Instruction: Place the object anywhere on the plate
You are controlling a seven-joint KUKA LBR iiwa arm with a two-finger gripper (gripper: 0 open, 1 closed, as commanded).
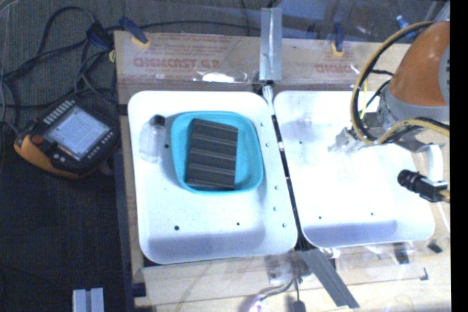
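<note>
Block (pixel 213 153), dark and ridged, lies flat on the blue plate (pixel 252 157) in the left bin (pixel 205 237), covering most of the plate's middle. Its long side runs from far to near, slightly tilted. A small clear bottle (pixel 153 137) with a black cap lies just left of the plate, touching or almost touching its rim.

Over the right bin (pixel 365 223) the arm (pixel 424 77) reaches in from the right, its orange band at the far right. The gripper (pixel 344 142) hangs above the bin's far middle, well apart from the plate and block; it is pale against the white bin, and I cannot tell its state. Nothing shows in its grasp.

A pendant (pixel 69 139) rests on the floor left of the bench.
</note>
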